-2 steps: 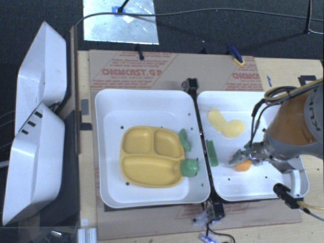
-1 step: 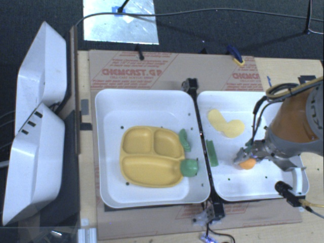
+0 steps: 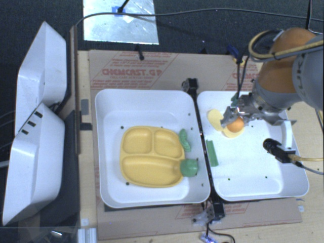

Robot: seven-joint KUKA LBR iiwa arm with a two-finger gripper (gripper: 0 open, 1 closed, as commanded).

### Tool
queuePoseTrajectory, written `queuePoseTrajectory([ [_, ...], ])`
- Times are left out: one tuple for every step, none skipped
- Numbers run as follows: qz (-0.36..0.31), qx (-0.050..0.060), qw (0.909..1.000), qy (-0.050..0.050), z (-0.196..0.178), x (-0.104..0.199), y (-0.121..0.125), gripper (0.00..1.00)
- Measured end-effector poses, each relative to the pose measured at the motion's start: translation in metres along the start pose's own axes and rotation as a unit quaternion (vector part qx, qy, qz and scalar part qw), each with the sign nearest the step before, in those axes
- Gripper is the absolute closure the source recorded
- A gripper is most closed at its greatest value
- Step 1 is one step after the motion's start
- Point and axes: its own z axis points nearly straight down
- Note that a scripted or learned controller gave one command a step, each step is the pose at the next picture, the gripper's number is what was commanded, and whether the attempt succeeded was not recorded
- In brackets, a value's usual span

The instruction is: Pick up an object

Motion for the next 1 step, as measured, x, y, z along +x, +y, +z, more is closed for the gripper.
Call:
queuePoseTrajectory([
  [0.0, 0.007, 1.0, 0.0, 0.0261, 0.0958, -0.035, 1.0],
])
